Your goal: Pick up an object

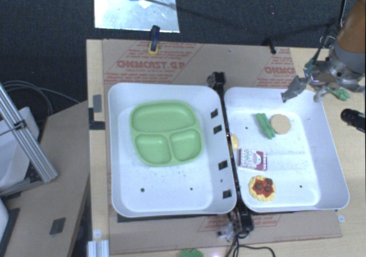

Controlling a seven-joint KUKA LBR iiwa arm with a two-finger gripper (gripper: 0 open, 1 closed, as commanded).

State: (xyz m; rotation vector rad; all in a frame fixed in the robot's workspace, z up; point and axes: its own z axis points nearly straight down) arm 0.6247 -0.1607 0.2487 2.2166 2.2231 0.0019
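Green bean (264, 125) and cookie (280, 124) lie below my hand (305, 89), spread open and holding nothing over the right bin (329, 153), so next I must descend.

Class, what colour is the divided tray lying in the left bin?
Light green: the divided tray shows best in the camera view, against the white left bin.

Right bin holds four small items. Green pod-shaped piece (264, 125) lies slanted, touching round tan disc (281, 124) on its right. Small purple-and-white carton (252, 159) lies flat near bin's middle. Round red-and-yellow pizza piece (262, 188) lies below carton, near front wall.
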